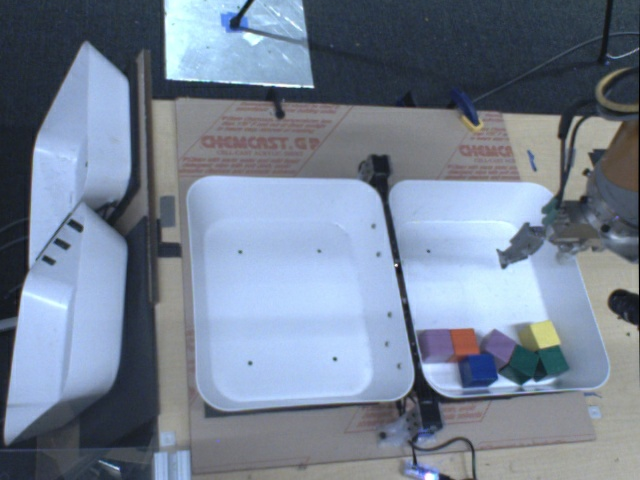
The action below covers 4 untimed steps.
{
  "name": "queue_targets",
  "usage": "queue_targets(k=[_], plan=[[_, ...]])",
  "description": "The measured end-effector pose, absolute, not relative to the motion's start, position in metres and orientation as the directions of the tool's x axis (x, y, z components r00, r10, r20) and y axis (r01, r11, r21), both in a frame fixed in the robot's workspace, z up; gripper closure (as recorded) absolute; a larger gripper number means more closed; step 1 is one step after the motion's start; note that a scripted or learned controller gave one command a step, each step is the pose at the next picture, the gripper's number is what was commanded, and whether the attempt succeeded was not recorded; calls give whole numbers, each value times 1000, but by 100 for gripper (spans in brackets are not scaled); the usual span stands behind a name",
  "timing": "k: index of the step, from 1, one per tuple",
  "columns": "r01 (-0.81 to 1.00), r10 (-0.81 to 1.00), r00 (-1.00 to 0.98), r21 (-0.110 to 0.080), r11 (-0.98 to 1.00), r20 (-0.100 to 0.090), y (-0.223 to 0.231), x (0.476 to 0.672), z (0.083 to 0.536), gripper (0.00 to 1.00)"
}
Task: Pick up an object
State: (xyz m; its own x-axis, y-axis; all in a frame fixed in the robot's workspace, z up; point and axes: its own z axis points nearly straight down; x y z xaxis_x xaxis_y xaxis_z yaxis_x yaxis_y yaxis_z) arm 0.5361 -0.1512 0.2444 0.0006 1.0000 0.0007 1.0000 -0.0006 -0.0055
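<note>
Several small coloured blocks are clustered along the near wall of the right bin (470, 218): a purple block (436, 344), an orange block (464, 341), a blue block (479, 369), a lavender block (498, 346), two green blocks (520, 366) and a yellow block (544, 334). My gripper (513, 252) hangs over the right bin's right half, above and behind the blocks and well apart from them. It carries nothing that I can see.
The left bin (290, 288) lies beside the right one, their rims touching at a black clamp (377, 166). White covers (70, 268) stand at the far left. A metal sheet (238, 26) lies behind the bench, and cables trail at the near edge.
</note>
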Motion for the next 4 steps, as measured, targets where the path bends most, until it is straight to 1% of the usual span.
queue_targets(k=[1,2,3,4], plan=[[1000,1000,0,1,0,0,-151,537,248,0],[1000,1000,0,-4,0,1,-148,539,186,0],[1000,1000,0,-3,0,1,-145,539,124,0],[1000,1000,0,-2,0,1,-145,538,85,0]])
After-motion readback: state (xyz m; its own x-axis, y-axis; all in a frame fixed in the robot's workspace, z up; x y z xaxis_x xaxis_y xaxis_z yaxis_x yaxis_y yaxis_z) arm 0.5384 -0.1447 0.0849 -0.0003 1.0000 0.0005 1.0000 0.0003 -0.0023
